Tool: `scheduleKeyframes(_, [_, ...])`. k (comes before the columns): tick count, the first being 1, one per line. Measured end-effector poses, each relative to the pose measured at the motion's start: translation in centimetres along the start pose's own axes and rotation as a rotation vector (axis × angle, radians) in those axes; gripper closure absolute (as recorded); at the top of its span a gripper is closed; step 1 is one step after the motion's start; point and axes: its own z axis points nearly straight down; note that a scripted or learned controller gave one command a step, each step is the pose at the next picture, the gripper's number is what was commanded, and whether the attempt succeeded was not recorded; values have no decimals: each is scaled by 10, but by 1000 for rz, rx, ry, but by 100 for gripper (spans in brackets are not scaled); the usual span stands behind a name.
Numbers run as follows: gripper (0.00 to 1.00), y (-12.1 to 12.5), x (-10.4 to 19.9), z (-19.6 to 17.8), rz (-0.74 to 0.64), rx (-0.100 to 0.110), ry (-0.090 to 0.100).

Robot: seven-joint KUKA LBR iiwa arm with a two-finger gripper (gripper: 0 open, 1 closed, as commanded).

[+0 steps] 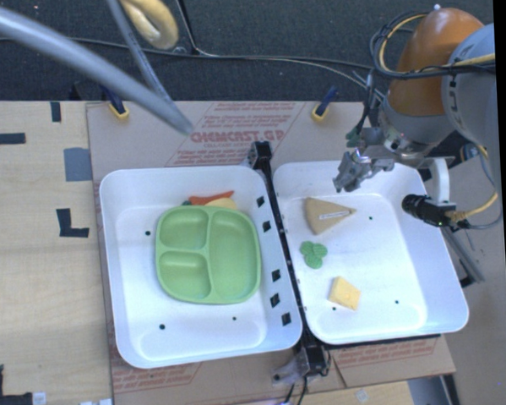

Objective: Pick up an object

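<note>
The right bin (409,265) holds a tan wedge-shaped piece (325,214), a small green leafy piece (314,253) and a yellow cheese wedge (345,293). My gripper (350,177) hangs over the bin's back edge, just up and right of the tan wedge, with nothing seen between its fingers. In the left bin (125,272) lies a green divided plate (208,253), with an orange piece (211,197) and a pale yellow piece (223,204) peeking out behind it.
A black divider with clips (274,239) runs between the two bins. Cables and a black fitting (424,207) hang from the arm over the right bin's right side. Yellow clamps (320,111) hold the cardboard at the back.
</note>
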Motion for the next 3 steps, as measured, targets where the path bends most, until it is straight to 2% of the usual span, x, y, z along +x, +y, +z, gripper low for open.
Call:
scheduleKeyframes(1, [100, 0, 1, 2, 1, 7, 1])
scheduleKeyframes(3, [100, -32, 104, -16, -5, 8, 2])
